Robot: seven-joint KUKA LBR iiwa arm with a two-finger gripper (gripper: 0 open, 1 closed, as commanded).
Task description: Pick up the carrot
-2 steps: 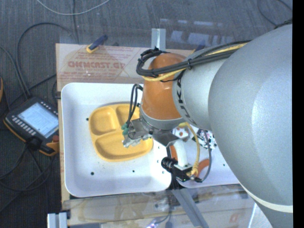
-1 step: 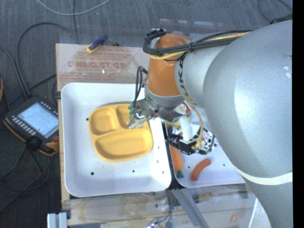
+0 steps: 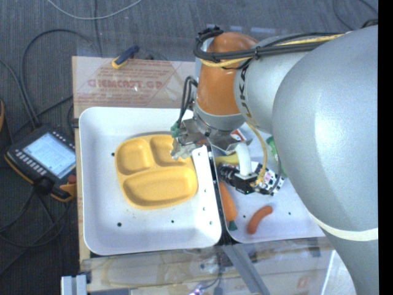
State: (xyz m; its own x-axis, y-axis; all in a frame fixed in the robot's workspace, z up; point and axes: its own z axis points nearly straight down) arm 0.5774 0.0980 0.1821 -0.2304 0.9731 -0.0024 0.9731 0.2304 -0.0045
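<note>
We cannot tell our end effector (image 3: 182,147) state above the yellow plastic divided tray (image 3: 156,171); we should centre over the slender orange carrot (image 3: 228,204) before descending.

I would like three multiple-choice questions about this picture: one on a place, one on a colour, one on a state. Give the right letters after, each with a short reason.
1. Where does the carrot lie?
A. In the right bin, near its left wall
B. On the yellow tray
C. On the floor

2. What colour is the divided tray in the left bin?
A. Blue
B. Yellow
C. Black

3. How does the carrot rest now?
A. Lifted in the air
B. Standing upright in a cup
C. Lying flat on the bin floor

Answers:
1 A: it lies just right of the wall between the bins.
2 B: the tray is plainly yellow.
3 C: it lies flat below the gripper, apart from it.
</note>
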